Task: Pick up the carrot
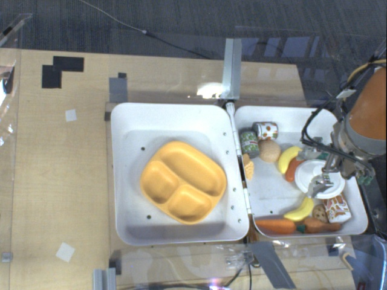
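The carrot (pixel 275 226) lay on its side along the near wall of the right bin (pixel 266 189), close to that bin's near-left corner, its length running parallel to the wall. Just beside its right end sat a brownish food item (pixel 314 225), and a banana (pixel 300 210) rested just above the pair. The gripper (pixel 320 183) hovered over a white round dish (pixel 317 177) further toward the bin's right side, apart from the carrot and holding nothing; whether its fingers were spread or pressed together could not be told from this slanted view.

To do the reach well, the arm would probably need to travel toward the near-left corner and turn the wrist so the fingers closed across the carrot's narrow width, well toward its free left end, away from the banana and the wall.

Around these, the right bin was crowded: a second banana (pixel 288 158), a small can (pixel 265 130), a green can (pixel 249 142), a round tan ball-like item (pixel 269 151) and a small printed carton (pixel 337 210). The left bin (pixel 130 132) held a yellow divided plate (pixel 183 181). Both bins stood on a pale wooden bench (pixel 54 186), with dark carpet (pixel 181 11) beyond.
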You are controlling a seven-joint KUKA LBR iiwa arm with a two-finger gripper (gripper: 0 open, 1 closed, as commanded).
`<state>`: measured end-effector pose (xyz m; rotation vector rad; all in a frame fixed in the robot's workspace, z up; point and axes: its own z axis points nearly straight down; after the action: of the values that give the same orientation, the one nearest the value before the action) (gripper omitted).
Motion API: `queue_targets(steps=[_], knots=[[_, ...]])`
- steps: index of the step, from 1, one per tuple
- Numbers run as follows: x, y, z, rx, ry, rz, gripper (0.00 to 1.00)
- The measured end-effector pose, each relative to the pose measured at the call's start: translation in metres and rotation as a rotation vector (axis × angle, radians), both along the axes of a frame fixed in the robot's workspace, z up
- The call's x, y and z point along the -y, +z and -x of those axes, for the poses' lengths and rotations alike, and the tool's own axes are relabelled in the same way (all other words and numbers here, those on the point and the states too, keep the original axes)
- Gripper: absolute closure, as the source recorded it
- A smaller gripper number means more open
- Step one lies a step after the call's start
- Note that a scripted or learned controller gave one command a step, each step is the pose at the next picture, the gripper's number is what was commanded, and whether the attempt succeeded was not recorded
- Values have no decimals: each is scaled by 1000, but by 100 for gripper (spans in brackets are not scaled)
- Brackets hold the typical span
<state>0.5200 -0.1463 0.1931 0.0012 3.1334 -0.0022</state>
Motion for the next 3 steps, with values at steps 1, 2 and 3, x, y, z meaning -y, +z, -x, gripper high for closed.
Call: queue_targets(steps=[1,2,3], knots=[[-64,-102,-2,8,-16,-1,0],[-6,-24,-70,9,-122,1,0],[-35,-56,-62,0,-279,-4,0]])
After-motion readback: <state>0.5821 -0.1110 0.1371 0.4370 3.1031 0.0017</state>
